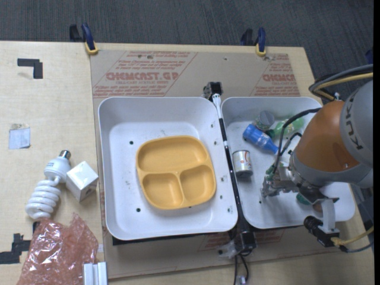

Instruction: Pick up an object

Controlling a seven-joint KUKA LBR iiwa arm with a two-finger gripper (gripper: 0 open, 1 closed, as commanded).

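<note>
Camera view looks down at a slant on a pale wooden worktop [47,105] that carries two shallow white bins side by side. Inside the left bin [116,159] lies a yellow plate [176,172] with three compartments, flat and roughly in the middle. Near the right bin's [237,108] far wall lies a blue bottle [259,138] on its side, tilted across the floor, with a grey cap-like piece [266,119] just beyond it and something green [295,124] beside that, partly hidden by the arm. Closer to the divider between the bins lies a small silver can [241,163], also on its side, shiny with a darker end. The grey arm with its orange band [323,136] reaches in over the right bin, and its claw [275,187] hangs low over the bin floor, just right of the can and apart from it. Whether the claw is spread or closed cannot be made out, and no object is seen in it. A small teal thing [304,199] peeks from under the wrist. Left of the bins lie a spiral light bulb [48,186], a white cube [82,180] and crumpled reddish plastic [56,251].
</note>
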